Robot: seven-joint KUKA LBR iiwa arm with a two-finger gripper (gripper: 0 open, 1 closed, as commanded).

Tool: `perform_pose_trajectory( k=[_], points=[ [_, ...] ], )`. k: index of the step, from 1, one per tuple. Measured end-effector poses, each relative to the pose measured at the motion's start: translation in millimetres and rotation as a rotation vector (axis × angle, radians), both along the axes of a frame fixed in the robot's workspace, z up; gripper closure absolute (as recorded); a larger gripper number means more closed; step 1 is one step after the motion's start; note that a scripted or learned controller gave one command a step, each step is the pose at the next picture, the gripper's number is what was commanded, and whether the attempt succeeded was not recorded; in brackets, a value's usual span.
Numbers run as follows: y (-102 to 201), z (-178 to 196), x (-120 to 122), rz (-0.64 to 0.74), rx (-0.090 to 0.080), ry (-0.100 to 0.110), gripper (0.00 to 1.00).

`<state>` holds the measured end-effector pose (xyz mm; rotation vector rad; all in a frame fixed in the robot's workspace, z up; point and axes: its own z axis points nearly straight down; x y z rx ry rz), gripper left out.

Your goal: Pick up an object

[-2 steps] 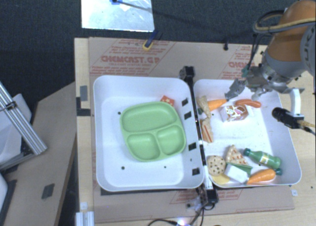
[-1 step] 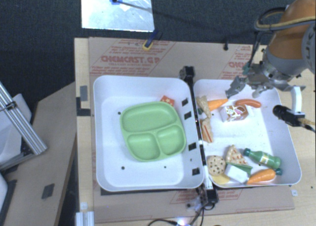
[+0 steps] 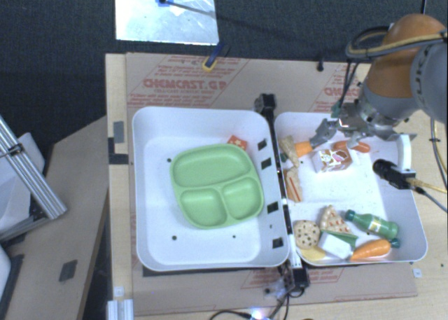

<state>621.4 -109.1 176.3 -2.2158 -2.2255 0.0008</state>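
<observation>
Overhead, the grey two-finger gripper [image 3: 327, 133] hangs in the right shallow white bin [image 3: 406, 203], just beside a clear packet of brown food [image 3: 333, 160], jaw state unclear.

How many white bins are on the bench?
2. The left bin holds a green divided plate; the right bin sits beside it, full of toy food, with the gripper over its far end.
</observation>
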Motion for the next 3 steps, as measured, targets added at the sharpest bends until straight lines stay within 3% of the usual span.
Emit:
perform_pose_trajectory(
  k=[1, 2, 3],
  points=[
    [9, -56, -4, 0.0, 0.0, 0.001, 0.0],
    [7, -65, 2, -0.002, -0.005, -0.021, 0.0],
    [4, -53, 5, -0.002, -0.015, -0.032, 1.0]
  ],
)
